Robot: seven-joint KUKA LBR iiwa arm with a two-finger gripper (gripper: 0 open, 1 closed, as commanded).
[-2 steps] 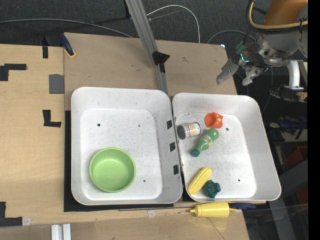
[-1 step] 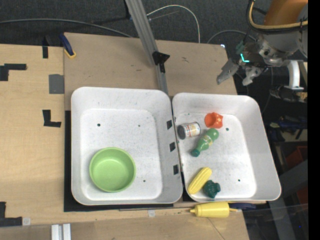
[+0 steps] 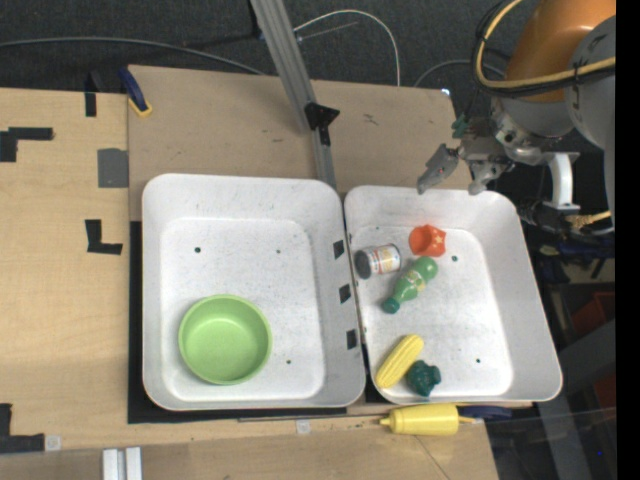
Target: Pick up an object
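A pale wooden bench (image 3: 60, 268) is carrying two shallow white bins side by side on a dark mat, with a grey metal post (image 3: 290, 58) slanting across the back and thin cables looping over the dark floor behind it. The left bin (image 3: 240, 198) is holding a lime green bowl (image 3: 225, 339) near its front left corner, sitting upright with its mouth facing up. The right bin (image 3: 490, 298) is holding a cluster of small things toward its left half: a little jar (image 3: 378, 261) lying on its side close to the left wall, an orange cup (image 3: 427, 239) just to its right, and a green bottle (image 3: 412, 284) lying tilted just below both. Further forward, a yellow corn cob (image 3: 398, 360) is lying against the bin's front left corner, and a dark green lump (image 3: 423, 378) is touching its lower end. A yellow bottle (image 3: 425, 420) is lying on its side on the bench just outside the front rim of the right bin. The arm (image 3: 560, 38) is reaching in from the right, its orange band showing at the top corner, and the gripper (image 3: 459, 167) is hanging above the back rim of the right bin with its two fingers (image 3: 437, 169) spread apart and nothing between them, well apart from the objects below.
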